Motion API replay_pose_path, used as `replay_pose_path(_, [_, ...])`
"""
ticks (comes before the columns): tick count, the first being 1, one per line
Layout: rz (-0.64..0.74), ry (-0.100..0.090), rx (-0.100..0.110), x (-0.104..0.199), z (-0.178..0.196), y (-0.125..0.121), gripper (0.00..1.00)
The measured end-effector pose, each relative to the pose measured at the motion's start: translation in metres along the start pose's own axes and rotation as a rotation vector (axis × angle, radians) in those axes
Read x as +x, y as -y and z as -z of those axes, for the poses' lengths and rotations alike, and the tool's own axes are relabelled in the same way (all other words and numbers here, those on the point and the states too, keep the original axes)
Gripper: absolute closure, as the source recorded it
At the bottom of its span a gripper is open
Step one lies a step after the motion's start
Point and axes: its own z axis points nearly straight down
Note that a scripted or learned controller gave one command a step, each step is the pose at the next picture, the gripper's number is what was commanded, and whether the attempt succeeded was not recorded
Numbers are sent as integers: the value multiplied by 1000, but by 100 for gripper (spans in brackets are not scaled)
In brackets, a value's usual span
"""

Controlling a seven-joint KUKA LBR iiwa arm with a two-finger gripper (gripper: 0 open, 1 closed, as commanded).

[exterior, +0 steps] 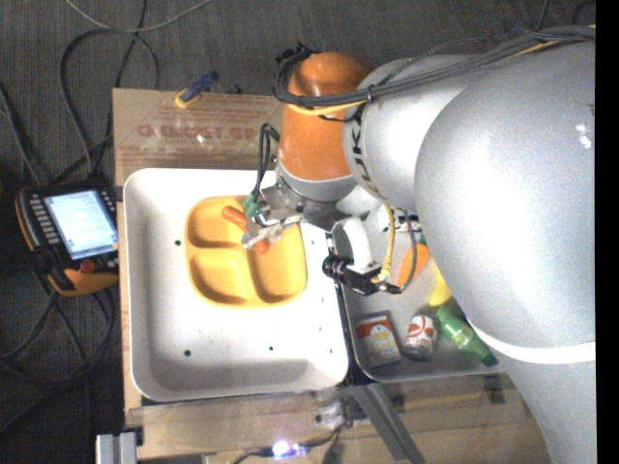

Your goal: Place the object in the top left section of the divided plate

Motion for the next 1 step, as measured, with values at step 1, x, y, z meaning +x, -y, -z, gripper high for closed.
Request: replay_pose_path(1, [105, 2, -2, -18, 0, -26, 100])
